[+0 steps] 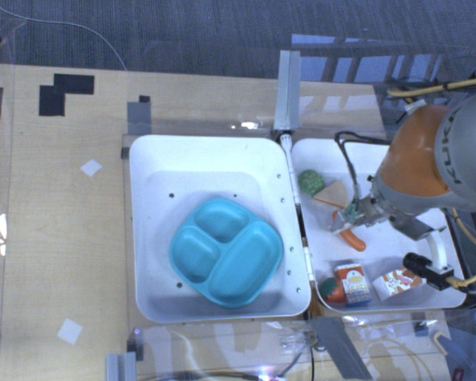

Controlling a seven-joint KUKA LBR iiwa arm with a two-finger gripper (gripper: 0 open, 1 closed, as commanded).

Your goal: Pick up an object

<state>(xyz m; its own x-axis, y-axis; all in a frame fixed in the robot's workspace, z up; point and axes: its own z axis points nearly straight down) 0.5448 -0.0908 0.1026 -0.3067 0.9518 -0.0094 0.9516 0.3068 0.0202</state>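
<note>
Camera view, looking down at a slant on the desk [55, 236]. Pincer [351, 214] low in the right bin [321, 248], reaching in from the right under the orange-banded wrist; state of its grip not readable here, tips lost in clutter and shadow. Just below it, an orange carrot-like piece [354, 240], probably the thing aimed at, lying flat and apart from the rest. Up and left, a green round item [310, 182] touching a tan wedge [331, 192], both near the dividing wall.

Likely trouble: a thin, rounded piece lying flat, so easily rolled or squirted aside if the close lands off-centre. Possibly a graze instead of a grip, with nothing lifted. Also a chance of nudging the tan wedge on the way down or up, given how near it sits.

Room: crowded along the bin's front edge, with a small red carton [352, 283], a red-green item [330, 290] beside it and a white packet [398, 281] near the corner. Open white floor between the carrot-like piece and the dividing wall, enough for a straight lift. Left bin [155, 181] holding a blue divided plate [224, 250], with bare floor all round it.
</note>
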